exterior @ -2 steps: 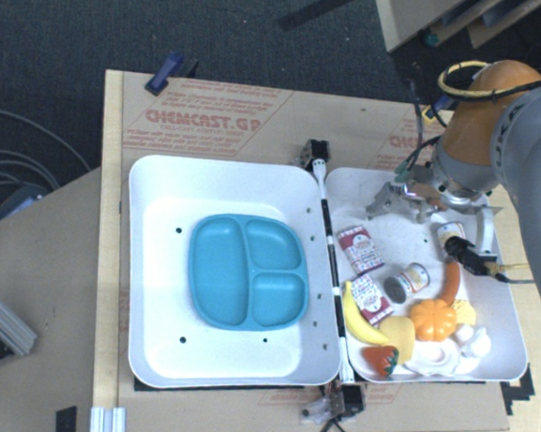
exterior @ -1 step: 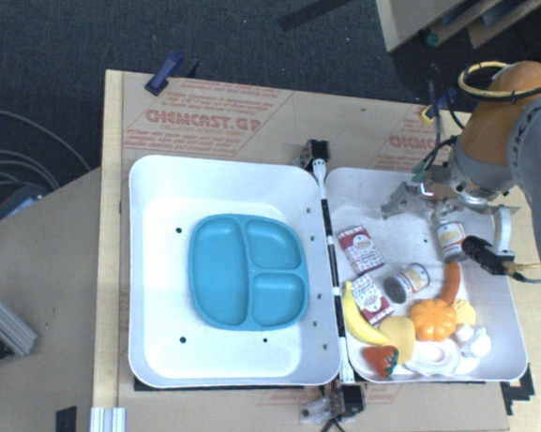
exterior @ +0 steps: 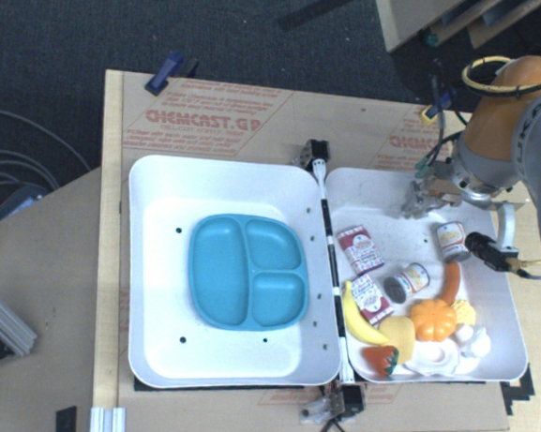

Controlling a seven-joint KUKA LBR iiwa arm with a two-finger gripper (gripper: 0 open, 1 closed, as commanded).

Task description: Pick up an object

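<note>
The worktop point(exterior: 214, 111) carries two shallow white bins side by side. The left bin point(exterior: 160, 182) holds a blue plate point(exterior: 248, 271) with three compartments, lying flat near the bin's middle. The right bin point(exterior: 508, 349) holds the loose things: a red packet point(exterior: 359, 248) near its left wall, a second red packet point(exterior: 372, 297) just below it, a small can point(exterior: 406, 282) lying on its side beside that packet, and another can point(exterior: 450, 237) further toward the back. An orange sausage-like piece point(exterior: 451, 281) lies just right of the first can, above a toy pumpkin point(exterior: 432, 318). A banana point(exterior: 366, 324) curves along the bin's left wall, touching the lower packet, and a red toy point(exterior: 382, 358) sits at the front edge beside some white pieces point(exterior: 447, 355). The arm point(exterior: 519, 119) comes in from the right, with its orange band showing above the wrist, over the back right corner of the right bin. The gripper point(exterior: 429, 195) hangs over bare bin floor at the back, apart from the upper can and with nothing seen between its fingers; whether they are spread or closed cannot be told from this angle.
</note>
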